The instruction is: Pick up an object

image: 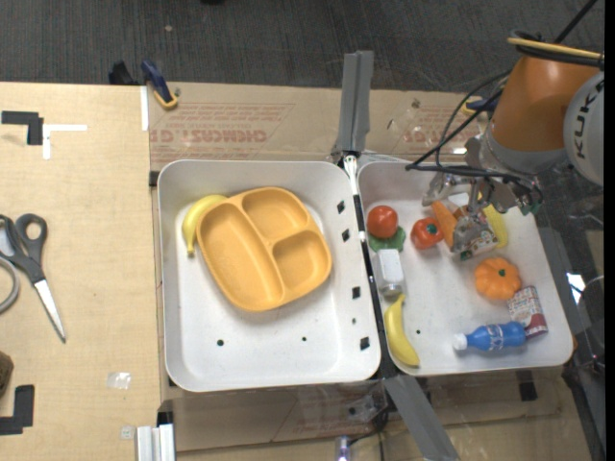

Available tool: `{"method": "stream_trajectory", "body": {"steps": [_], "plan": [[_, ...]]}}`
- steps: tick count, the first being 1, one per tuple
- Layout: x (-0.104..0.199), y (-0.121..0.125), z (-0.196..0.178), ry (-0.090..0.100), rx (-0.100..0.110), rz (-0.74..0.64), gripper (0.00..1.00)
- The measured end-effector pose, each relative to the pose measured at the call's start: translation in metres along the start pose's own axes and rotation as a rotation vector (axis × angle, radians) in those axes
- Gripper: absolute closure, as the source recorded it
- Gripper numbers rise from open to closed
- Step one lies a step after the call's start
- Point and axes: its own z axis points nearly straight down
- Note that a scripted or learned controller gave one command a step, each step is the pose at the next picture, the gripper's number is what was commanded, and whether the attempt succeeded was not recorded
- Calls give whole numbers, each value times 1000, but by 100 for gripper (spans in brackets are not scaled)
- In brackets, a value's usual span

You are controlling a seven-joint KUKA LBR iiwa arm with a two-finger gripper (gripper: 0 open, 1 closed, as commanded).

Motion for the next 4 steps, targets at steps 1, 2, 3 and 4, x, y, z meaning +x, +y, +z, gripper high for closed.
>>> {"method": "stream_trajectory", "body": {"steps": [1, 2, 3, 4], "plan": [[39, 15, 2, 4, -4, 100, 0], [85, -16, 2, 5, -5, 21, 0], [113, -16, 3, 5, -9, 56, 0], [144, -6, 2, 6, -6, 121, 0]]}}
